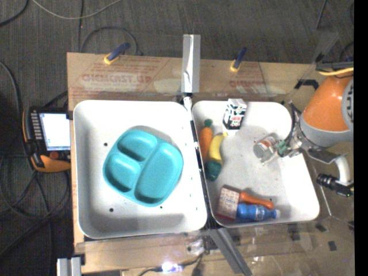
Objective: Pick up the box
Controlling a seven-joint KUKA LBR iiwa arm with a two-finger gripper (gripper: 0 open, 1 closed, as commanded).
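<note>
A small brown and red box (228,202) lies flat at the near edge of the right bin (302,203), against an orange bottle (257,200) and a blue bottle (256,213). A white and black carton (234,114) stands at the bin's far edge. My gripper (268,148) hangs low over the middle right of this bin, well apart from the brown box and from the carton. The arm's grey and orange wrist (328,114) reaches in from the right.
An orange carrot (206,138), a yellow banana (215,146) and a green piece (213,169) lie along the right bin's left wall. The left bin (86,154) holds a teal divided plate (144,165). A handheld pendant (49,137) sits left of the bins.
</note>
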